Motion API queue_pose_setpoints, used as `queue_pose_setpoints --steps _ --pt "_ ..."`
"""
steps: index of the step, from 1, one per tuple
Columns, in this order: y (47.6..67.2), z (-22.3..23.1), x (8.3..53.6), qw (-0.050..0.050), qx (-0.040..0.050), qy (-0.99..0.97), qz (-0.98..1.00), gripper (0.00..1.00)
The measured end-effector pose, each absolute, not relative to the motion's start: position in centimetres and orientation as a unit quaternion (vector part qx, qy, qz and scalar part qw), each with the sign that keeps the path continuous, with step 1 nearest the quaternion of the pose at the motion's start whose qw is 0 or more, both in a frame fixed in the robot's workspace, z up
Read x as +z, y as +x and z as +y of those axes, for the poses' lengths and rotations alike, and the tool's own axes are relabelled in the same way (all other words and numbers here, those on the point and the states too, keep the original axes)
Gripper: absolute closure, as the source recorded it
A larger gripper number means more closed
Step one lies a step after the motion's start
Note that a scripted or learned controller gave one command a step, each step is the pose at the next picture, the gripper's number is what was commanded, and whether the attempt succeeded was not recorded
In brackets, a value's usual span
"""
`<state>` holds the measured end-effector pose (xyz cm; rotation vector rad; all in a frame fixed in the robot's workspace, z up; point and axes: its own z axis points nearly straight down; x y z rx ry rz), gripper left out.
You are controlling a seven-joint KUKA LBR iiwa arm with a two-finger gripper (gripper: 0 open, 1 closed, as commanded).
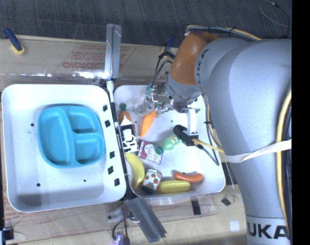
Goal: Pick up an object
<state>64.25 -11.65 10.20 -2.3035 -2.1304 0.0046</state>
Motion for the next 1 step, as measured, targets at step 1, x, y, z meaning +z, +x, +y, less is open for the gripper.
queue_pose_setpoints --steps 1 --pt "62.17 -5.81 24.94 0.001 0.0005 -0.727 -0.687 1.0"
